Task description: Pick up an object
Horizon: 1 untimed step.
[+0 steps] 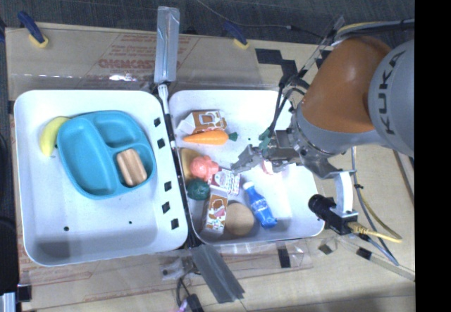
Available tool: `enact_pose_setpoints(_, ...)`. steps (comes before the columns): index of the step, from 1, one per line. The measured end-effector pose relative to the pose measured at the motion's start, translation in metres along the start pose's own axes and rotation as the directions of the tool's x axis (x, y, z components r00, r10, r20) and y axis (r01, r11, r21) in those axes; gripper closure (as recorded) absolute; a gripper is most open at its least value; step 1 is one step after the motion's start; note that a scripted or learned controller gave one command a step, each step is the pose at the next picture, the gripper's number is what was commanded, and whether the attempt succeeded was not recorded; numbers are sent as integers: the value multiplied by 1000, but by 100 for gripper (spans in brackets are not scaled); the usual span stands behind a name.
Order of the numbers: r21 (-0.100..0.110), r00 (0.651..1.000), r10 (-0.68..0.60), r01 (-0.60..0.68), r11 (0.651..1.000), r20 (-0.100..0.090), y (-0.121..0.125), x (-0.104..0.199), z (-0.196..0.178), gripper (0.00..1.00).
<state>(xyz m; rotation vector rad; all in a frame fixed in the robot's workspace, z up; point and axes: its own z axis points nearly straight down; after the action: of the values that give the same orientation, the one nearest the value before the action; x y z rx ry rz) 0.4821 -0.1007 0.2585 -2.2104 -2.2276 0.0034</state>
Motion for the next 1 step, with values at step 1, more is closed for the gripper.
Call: enact_pose_setpoints(1, -25, 1000, 31, -31, 999, -2, 3, -11, 145, 0)
